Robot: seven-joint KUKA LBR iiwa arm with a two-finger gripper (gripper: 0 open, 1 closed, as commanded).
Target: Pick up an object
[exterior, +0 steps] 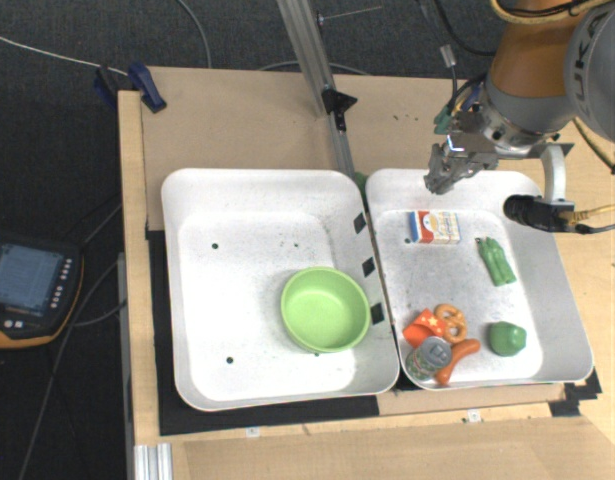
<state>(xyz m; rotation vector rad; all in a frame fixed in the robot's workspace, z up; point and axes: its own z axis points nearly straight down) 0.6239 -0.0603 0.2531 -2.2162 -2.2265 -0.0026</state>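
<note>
I saw the grey, orange-banded arm reach in from the right, its hand (445, 175) poised over the right white bin's (547, 268) far rim. Whether it was open I couldn't tell. The small red-white-and-blue carton (432, 228) lay just below it.

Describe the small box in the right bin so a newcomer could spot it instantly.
Start at the right bin, the one under the arm. Near its far wall, just below the end effector, the small box lies flat, apart from the other items. It is the only rectangular thing there, white with blue and red print, while its neighbours are a green stick, a green ball and an orange cluster.
</note>
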